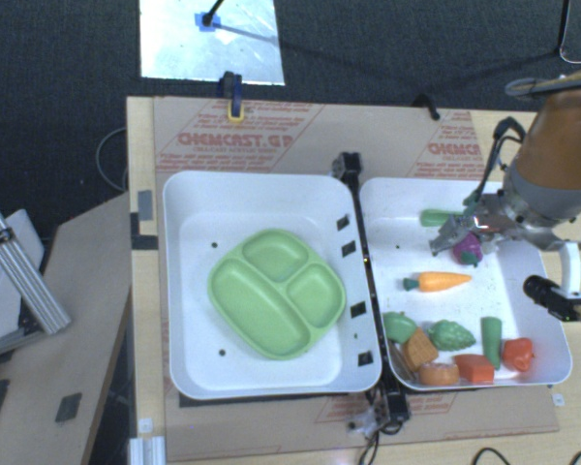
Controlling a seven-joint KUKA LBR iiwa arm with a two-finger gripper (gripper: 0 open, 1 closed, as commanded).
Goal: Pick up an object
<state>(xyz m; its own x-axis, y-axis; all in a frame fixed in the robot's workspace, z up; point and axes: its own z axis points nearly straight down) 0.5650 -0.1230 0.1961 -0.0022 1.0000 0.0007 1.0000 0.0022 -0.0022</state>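
My gripper [462,234] hangs low over the upper middle of the right bin [552,303], coming in from the right. A purple toy [469,251] sits directly under it, partly covered by it; whether it is gripped is not visible. A green toy vegetable [434,218] lies just to the upper left of the gripper. An orange carrot [442,281] lies just below it on the bin floor.
Along the right bin's front edge lie several toy foods: green leafy pieces [451,334], a green cylinder [491,335], a red tomato [518,354], a red block [473,366] and orange pieces [421,348]. The left bin [189,260] holds a green divided plate [276,292].
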